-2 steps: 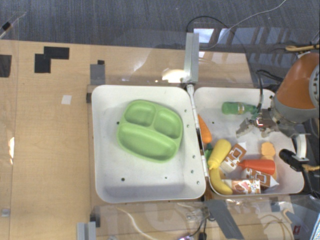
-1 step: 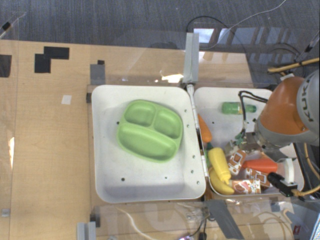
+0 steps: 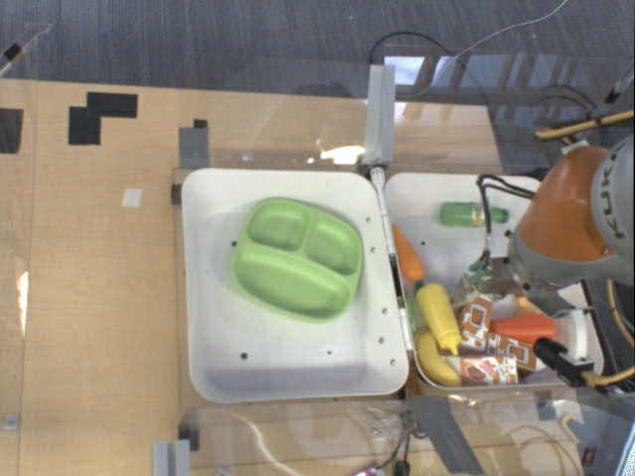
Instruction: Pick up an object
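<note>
Likely target: the yellow bottle [image 3: 438, 315] in the right bin [image 3: 427, 198], lying near the bin's left wall among the clutter; which item the program means is a guess.
Long axis: the bottle runs from upper left to lower right, roughly along the bin's left wall.
Neighbours: an orange carrot-like piece [image 3: 406, 255] lies just above it, a yellow banana-like shape [image 3: 437, 358] just below, and patterned snack packets [image 3: 483, 337] touch or sit just beside its right side.
Gripper: the gripper [image 3: 493, 278] hangs low over the middle of the right bin, under the orange wrist; I cannot tell how wide it is or whether it has anything.
Key relation: the bottle lies to the left of the gripper and slightly toward the bin's near edge, so the reach would go leftward.
Other items: a green bottle [image 3: 464, 214] lies crosswise toward the far wall, apart from the pile.
Left bin: the left bin [image 3: 213, 355] holds a green divided tray [image 3: 298, 258].
</note>
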Controlling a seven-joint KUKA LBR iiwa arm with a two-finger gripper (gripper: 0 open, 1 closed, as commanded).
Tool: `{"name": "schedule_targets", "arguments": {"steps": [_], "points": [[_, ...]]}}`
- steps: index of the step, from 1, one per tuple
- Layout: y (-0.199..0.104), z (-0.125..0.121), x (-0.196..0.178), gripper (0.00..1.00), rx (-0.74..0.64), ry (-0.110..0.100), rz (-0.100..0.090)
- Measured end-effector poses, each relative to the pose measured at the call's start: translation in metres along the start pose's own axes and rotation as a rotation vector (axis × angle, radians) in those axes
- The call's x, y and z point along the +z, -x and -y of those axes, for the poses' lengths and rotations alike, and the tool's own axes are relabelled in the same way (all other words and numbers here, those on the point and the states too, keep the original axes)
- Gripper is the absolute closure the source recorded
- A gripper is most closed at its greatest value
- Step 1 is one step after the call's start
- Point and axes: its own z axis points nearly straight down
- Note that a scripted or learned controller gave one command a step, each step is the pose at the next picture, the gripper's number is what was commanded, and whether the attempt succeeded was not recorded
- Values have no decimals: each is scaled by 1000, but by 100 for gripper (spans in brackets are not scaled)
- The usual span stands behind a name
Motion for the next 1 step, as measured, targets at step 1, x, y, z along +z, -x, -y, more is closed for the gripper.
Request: {"name": "schedule_targets", "arguments": {"steps": [1], "points": [[-66,-13,-94,100,1,0,1]]}}
